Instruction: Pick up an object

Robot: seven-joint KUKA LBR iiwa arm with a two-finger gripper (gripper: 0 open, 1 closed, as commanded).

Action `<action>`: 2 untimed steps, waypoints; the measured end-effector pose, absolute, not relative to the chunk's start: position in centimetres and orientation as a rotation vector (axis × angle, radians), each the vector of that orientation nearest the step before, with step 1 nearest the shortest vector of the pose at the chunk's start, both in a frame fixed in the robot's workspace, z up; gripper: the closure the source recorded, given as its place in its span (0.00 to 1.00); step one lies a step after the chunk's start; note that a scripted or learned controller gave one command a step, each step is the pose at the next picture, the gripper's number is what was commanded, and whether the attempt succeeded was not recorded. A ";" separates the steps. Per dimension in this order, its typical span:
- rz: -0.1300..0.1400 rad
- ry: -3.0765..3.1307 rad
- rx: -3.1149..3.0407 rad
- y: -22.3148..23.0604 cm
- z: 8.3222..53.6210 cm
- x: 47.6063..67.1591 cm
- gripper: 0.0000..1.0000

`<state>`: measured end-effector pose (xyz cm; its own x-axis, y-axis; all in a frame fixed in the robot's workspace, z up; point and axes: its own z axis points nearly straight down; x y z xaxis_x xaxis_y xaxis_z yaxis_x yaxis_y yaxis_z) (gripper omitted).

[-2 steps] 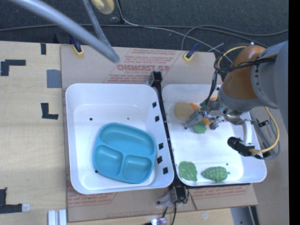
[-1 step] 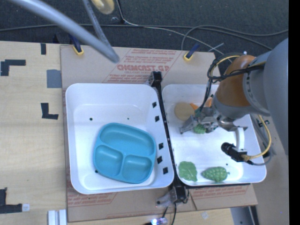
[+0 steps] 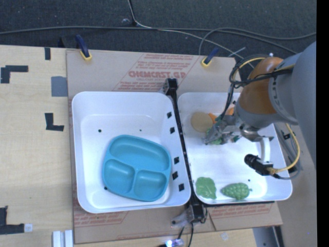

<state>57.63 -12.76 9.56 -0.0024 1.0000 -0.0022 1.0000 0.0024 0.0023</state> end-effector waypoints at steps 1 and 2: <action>0.003 2.222 2.219 -13.0 13.8 57.6 1.00; 0.005 2.220 2.217 -13.0 20.1 57.4 1.00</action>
